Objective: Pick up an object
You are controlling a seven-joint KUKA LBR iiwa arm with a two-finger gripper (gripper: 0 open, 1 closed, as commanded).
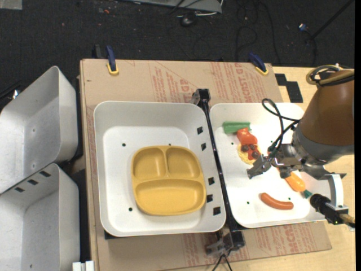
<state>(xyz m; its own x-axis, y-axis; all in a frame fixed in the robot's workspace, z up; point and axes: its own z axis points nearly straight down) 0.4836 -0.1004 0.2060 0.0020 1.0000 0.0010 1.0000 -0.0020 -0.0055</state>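
Counter [169, 78]: brown board with red printing, clipped at its far edge by two blue-and-yellow clamps [111, 61].
Room: dark floor behind, cables [248, 33] strewn across it; two spare white tubs [34, 151] stand at the left.
Left bin [113, 123]: holds a yellow divided plate [168, 179], lying flat.
Right bin [248, 210]: a green block [236, 127] at the far side, a red-orange toy [246, 138] just beside it, an orange sausage [276, 201] near the front, an orange carrot piece [295, 182] (partly under the arm).
Jaws [258, 170]: low over the right bin between toy and sausage; whether spread or pressed together, cannot tell.
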